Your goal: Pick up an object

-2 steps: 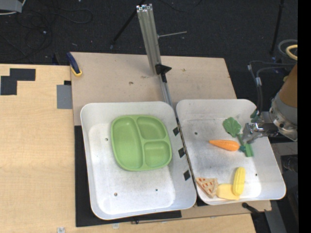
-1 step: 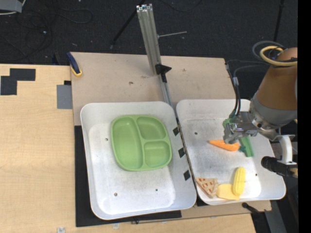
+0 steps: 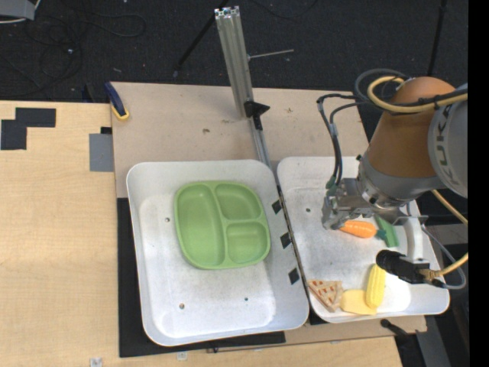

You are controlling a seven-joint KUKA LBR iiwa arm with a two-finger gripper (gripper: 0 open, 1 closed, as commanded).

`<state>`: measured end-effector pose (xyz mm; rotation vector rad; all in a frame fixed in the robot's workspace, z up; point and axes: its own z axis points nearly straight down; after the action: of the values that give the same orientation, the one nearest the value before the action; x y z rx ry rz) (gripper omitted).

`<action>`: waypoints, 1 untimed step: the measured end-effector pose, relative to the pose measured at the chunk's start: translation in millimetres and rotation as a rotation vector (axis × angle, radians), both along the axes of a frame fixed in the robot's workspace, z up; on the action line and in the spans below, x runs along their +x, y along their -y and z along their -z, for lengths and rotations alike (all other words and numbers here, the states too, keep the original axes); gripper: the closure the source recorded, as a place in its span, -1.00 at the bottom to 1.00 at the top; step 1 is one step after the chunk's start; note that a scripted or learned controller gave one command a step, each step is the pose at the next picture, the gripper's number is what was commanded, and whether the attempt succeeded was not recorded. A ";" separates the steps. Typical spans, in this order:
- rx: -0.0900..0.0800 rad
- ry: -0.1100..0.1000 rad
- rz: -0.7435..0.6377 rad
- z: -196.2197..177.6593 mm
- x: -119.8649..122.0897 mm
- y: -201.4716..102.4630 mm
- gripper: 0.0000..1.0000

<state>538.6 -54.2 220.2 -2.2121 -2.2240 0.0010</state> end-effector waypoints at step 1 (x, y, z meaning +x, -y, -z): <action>-0.001 0.001 0.000 -5.6 6.4 -43.4 1.00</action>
<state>545.0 -10.8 225.8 -2.2137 -2.2247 0.0010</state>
